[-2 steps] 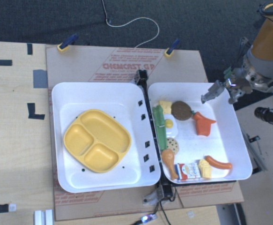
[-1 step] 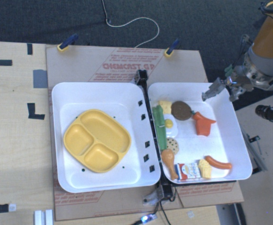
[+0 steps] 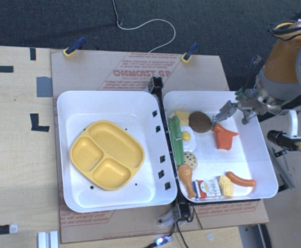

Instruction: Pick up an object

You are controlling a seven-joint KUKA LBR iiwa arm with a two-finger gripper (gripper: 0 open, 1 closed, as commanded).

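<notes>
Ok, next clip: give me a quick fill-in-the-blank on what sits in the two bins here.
1. The yellow tray lies in the ____ bin.
2. The gripper hangs over the ____ bin.
3. The sausage lies at that bin's ____ edge.
4. The brown ball sits beside a ____ block.

Missing words: left; right; near; red

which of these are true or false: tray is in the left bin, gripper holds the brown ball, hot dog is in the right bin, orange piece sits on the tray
The yellow tray lies in the left bin: true.
The gripper holds the brown ball: false; it is open above the right bin, nothing between its fingers.
The hot dog lies in the right bin: true.
The orange piece sits on the tray: false; it lies in the right bin.
</notes>
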